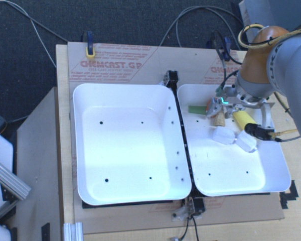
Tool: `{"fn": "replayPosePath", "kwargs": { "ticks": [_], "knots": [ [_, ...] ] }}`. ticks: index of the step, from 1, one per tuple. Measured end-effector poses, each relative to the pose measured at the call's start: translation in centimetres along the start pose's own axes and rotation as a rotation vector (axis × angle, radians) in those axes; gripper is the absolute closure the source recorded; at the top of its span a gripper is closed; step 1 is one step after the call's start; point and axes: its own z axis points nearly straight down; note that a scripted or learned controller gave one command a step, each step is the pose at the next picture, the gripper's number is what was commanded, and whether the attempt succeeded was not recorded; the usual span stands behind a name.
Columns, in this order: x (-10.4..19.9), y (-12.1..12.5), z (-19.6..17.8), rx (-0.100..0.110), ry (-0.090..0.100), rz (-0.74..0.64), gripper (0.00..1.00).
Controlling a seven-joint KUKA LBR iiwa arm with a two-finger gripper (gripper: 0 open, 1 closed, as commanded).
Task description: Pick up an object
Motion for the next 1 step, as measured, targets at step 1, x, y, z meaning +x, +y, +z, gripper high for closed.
{"fn": "replayPosePath", "kwargs": {
  "ticks": [1],
  "knots": [
    [1.52,2.73,0.95,-0.002,-0.002,-0.001,0.0]
  ]
}}
